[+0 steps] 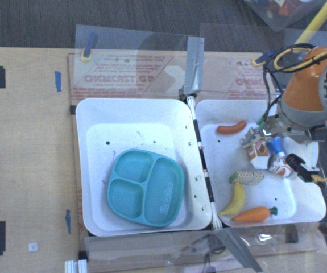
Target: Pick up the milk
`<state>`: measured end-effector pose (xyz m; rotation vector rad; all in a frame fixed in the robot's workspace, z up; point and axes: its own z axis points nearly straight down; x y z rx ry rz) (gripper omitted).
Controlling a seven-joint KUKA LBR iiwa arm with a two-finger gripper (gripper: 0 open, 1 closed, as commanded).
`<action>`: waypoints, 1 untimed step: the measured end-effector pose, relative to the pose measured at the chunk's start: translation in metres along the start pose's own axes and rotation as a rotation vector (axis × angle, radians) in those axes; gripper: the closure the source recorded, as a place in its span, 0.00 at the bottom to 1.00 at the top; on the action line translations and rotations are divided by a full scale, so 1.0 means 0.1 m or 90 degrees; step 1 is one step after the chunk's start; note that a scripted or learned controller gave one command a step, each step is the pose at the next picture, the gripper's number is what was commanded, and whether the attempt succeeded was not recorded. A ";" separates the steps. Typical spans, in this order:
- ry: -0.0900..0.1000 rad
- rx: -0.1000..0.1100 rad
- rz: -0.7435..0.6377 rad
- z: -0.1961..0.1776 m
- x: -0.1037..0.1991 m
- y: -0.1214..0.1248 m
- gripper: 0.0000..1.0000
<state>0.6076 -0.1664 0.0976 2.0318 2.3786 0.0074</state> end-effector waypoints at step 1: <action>0.005 0.009 0.000 -0.88 0.36 -0.47 1.00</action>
